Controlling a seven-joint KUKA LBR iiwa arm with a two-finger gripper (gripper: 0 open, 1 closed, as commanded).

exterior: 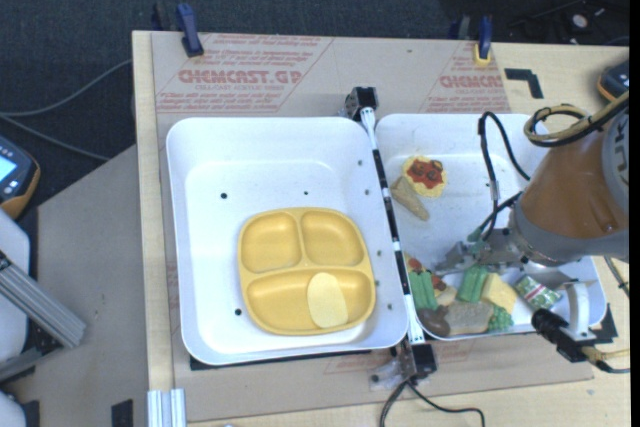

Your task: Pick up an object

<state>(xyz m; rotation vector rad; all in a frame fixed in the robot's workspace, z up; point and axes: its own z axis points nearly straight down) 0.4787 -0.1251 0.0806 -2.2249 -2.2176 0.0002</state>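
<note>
Toy food pieces (465, 300) crowd the right bin's (455, 140) front edge beneath the gripper (478, 260); whether its jaws are apart, I cannot tell.

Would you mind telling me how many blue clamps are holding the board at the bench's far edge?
2: one blue clamp at the far left corner, the other blue clamp at the far edge above the right bin.

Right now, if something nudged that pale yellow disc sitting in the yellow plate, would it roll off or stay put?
The pale disc lies flat in the large compartment of the yellow divided plate, so it would probably slide, not roll. The raised rim around that compartment would likely stop it. It looks thin and smooth, so I would guess it is light and perhaps awkward to pinch.
</note>
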